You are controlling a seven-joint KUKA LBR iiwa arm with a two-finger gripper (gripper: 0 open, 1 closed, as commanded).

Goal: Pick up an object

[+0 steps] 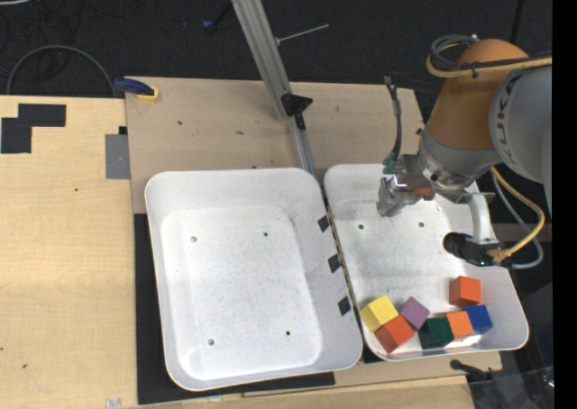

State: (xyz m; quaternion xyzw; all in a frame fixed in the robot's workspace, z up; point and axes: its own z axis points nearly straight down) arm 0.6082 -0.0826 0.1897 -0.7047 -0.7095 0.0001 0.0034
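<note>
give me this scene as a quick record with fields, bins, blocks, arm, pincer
left bin: shallow white plastic bin, nothing seen inside
right bin: shallow white plastic bin, blocks clustered at its near end
blocks: yellow cube, purple cube, red-orange cube, dark green cube, orange cube, blue cube, and a red-orange cube sitting apart
arm: grey arm with orange band, reaching in from the right
pincer: metal pincer over the far part of the right bin, away from the blocks, nothing seen in it
</note>
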